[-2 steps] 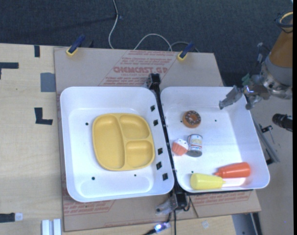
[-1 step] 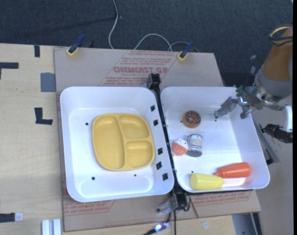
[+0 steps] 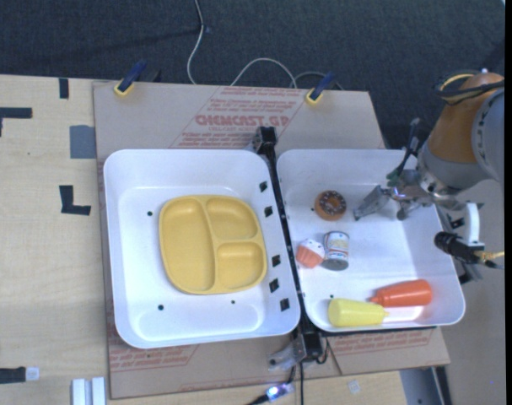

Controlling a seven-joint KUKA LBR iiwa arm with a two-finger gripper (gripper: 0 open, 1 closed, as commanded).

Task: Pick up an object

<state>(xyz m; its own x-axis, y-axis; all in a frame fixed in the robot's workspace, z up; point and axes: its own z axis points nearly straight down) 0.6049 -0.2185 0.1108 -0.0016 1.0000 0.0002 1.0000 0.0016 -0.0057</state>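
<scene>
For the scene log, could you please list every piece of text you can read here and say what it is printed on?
"CHEMCAST G.P." reads in red on the brown cardboard sheet under the bins; the last letters are uncertain.
Smaller red print repeats across the same sheet, above and below the bins, too blurred to read.
The small can in the right bin has a label, too small to read.

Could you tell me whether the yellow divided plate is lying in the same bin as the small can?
No, the yellow divided plate lies in the left bin, while the small can stands in the right bin.
</scene>
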